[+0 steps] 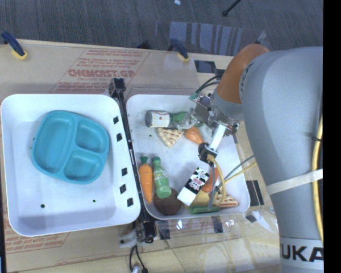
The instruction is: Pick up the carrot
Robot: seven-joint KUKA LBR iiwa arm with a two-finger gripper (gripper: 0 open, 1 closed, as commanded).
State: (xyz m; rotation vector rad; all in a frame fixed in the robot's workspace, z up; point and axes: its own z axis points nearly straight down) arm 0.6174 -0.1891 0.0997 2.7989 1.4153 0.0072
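Note:
The carrot (146,181), orange with a green top, lies lengthwise along the left wall of the right bin (137,131), close to its front. A green bottle (160,178) lies right beside it. My gripper (200,116) hangs over the back right part of the same bin, well away from the carrot, up and to the right. It sits just above a small orange piece (193,134). The wrist covers most of the gripper.
The right bin also holds a white and green bottle (158,118), a waffle piece (169,136), a black and white carton (195,185), a brown round thing (169,205) and another waffle (225,200). A blue divided plate (71,145) lies in the left bin (23,209).

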